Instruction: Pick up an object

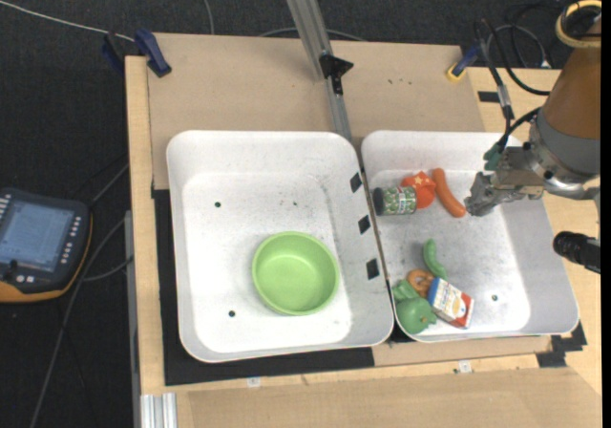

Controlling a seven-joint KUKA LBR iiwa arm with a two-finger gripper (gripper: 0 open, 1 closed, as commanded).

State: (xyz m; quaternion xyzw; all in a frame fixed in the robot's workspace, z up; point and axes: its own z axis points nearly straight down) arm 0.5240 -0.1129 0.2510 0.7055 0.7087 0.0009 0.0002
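Bench, white bins, dark carpet

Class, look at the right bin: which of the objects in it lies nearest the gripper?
The orange carrot: it lies just beside the gripper, while the small bottle and the carton sit farther off.

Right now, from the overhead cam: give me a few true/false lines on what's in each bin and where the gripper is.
1. The green bowl sits in the left bin. True.
2. The orange carrot-like piece lies in the left bin. False: it lies in the right bin, near the gripper.
3. The gripper is over the right bin. True.
4. The gripper holds the green bowl. False: the bowl rests apart from it, in the other bin.
5. The small packet lies at the right bin's near side, beside green items. True.
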